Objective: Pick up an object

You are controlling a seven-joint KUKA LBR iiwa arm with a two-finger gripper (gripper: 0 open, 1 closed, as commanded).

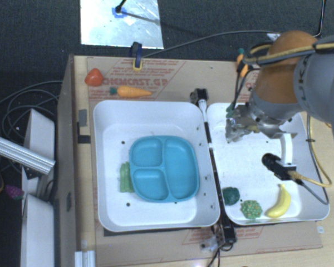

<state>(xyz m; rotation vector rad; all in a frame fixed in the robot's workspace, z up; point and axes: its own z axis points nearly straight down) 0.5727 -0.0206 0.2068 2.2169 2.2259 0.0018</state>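
My gripper (234, 133) hangs over the upper left part of the right bin (250, 163), its fingertips pointing down at bare bin floor with nothing seen between them. Along that bin's front edge lie a dark green round piece (230, 195), a light green bumpy broccoli-like piece (251, 208) and a yellow banana (279, 202). The left bin (108, 149) holds a blue divided plate (163, 168) with a green strip (124, 177) beside its left side.
On the cardboard behind the left bin lie an orange carrot (131, 92) and a red tomato-like piece (93, 77). A metal divider (209, 149) runs between the two bins. Cables and a grey rail sit off the bench's left side.
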